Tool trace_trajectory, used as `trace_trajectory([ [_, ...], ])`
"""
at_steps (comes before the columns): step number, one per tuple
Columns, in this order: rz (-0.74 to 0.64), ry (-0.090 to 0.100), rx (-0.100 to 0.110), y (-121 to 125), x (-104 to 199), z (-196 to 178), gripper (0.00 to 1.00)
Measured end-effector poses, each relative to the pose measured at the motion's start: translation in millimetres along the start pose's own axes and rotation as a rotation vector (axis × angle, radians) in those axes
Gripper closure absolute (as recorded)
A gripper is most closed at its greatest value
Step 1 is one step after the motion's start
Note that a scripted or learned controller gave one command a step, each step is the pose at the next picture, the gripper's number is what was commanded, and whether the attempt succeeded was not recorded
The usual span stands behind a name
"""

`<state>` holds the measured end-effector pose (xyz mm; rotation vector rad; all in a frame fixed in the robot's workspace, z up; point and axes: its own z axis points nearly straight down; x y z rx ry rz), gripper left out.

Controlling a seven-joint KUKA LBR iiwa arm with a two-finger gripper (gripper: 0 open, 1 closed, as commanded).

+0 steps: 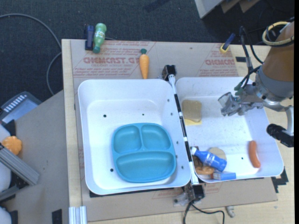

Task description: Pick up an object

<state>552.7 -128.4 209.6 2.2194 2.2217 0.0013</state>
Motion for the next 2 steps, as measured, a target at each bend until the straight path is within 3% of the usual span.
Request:
trace_trajectory([
  [1,0.000,0.002,0.004,-24.8,62.5,-22.8,1.00],
  [2,0.000,0.001,0.004,-42.0,102.3,-16.5,1.00],
])
